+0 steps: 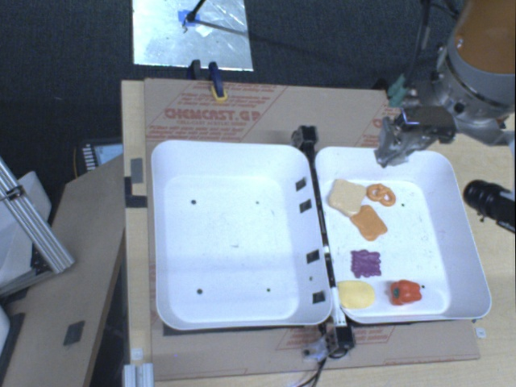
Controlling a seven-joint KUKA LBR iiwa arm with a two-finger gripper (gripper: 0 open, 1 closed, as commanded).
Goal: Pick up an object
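Hovering over the far rim of the right bin [459, 216], your hand [393, 153] carries nothing you can see; whether it is apart or together you cannot tell (too blurred). Nearest below it lie the pretzel [380, 193], a pale slice [347, 196] and an orange piece [370, 223] touching that slice. Pick the pretzel, since it sits apart; come straight down, centred, before you close.
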